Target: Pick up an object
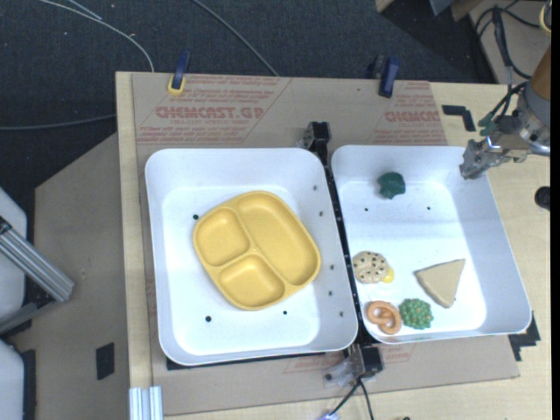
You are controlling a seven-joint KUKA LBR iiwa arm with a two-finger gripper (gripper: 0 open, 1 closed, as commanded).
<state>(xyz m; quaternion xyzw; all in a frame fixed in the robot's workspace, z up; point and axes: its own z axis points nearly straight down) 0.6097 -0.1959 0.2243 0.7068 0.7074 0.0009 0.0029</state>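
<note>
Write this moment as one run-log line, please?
stage: approach | hand: over right bin's far right corner, holding nothing | nearest item: dark green piece | yellow tray: left bin

A robotics lab: a protective-paper-covered bench board (pixel 262 103) held by blue clamps (pixel 387 75), loose black cables (pixel 131 24) trailing across dark carpet (pixel 70 86).

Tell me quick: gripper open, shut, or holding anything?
Gripper: cannot be told. It sits at the right bin's far right rim, with nothing visibly in it.
</note>
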